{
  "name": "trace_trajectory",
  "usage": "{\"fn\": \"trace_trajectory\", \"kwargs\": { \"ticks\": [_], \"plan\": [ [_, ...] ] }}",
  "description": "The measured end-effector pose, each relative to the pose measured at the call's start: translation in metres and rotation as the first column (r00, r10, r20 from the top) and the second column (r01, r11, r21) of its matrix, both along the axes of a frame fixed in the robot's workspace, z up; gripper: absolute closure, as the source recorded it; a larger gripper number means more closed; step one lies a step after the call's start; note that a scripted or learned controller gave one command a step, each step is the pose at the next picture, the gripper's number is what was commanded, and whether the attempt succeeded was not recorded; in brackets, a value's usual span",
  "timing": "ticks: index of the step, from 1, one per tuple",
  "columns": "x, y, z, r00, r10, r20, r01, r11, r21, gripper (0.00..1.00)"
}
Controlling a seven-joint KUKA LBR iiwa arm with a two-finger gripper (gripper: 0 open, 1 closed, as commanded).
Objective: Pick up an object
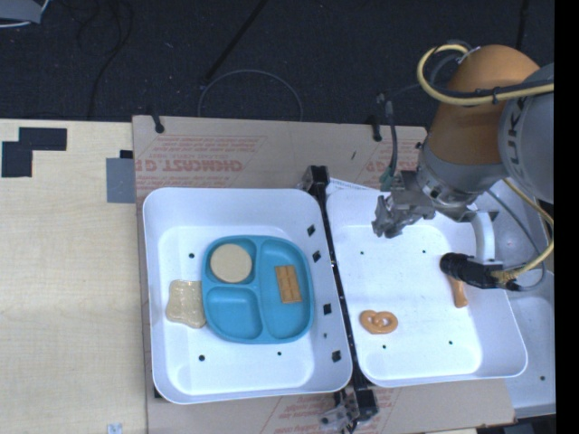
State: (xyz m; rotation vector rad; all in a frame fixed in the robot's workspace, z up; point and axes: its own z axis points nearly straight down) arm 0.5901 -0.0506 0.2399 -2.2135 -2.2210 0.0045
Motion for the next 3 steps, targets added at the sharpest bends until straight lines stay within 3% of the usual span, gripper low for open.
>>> {"fn": "trace_trajectory", "kwargs": {
  "ticks": [3],
  "plan": [
    [-0.046, 0.138, 0.009, 1.0, 0.001, 0.001, -0.001, 1.0, 0.0, 1.0]
  ]
}}
